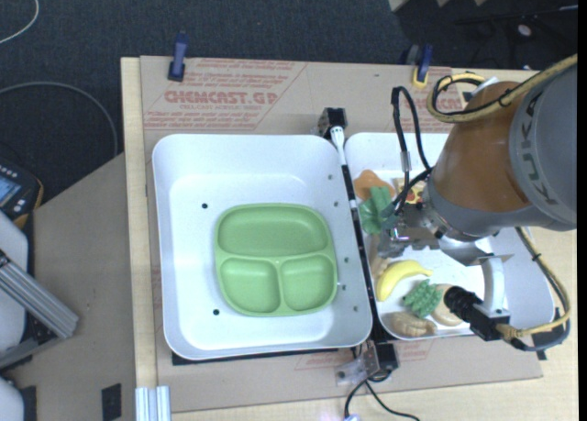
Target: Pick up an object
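**Arm low over right bin, grip unconfirmed**

Two white bins sit side by side on the surface. Left bin (174, 227) holds one green tray (275, 259), three compartments, lying flat near the middle; nothing in it. Right bin (541, 291) carries the clutter: a banana (401, 275) near the front, a green knobbly piece (423, 297) just beside it, a tan rounded item (409, 325) against the front wall, an orange piece (369, 181) and a green leafy thing (375, 209) toward the dividing wall.

The arm (495, 167) reaches in from the right and hangs over the right bin, wrist tilted down toward the bin's left half. The claw (396, 227) appears to sit between the leafy thing and the banana, close to both. Whether it is spread or closed I cannot tell; the wrist body and cabling hide the working end, and no item shows between its tips. So no hold is confirmed.

Judgement: all candidates for the pick lie in the right bin, bunched along its left and front walls, which likely explains the slanted approach toward that side. Crowding is the risk here; neighbours touch or nearly touch, so a closing grip could nudge one item while aiming at another.
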You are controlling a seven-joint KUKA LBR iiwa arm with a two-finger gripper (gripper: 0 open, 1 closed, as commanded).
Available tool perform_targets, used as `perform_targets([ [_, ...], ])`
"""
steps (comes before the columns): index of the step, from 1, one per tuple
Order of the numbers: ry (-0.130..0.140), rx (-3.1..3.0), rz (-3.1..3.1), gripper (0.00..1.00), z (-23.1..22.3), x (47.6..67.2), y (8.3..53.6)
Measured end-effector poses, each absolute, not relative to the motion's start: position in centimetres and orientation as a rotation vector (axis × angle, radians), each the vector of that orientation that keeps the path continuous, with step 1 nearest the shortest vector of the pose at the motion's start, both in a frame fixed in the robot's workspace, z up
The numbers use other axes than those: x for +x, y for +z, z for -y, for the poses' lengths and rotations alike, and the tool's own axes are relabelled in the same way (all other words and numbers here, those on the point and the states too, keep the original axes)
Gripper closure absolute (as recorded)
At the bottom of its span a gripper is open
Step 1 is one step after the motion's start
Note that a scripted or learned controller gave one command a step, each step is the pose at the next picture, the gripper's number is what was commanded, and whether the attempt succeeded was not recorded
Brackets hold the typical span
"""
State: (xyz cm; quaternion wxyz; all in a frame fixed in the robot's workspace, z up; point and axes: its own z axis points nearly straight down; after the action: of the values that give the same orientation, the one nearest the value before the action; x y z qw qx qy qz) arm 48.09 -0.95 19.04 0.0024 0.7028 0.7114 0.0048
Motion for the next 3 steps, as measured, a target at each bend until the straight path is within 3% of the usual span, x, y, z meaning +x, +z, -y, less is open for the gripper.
perform_targets([
  [1,0.008,2.210,-2.230,1.00,-7.0,48.0,23.3],
  [2,-0.008,2.229,-2.219,1.00,-3.4,50.6,18.2],
  [3,0.027,2.206,-2.213,1.00,-4.0,56.8,35.0],
])
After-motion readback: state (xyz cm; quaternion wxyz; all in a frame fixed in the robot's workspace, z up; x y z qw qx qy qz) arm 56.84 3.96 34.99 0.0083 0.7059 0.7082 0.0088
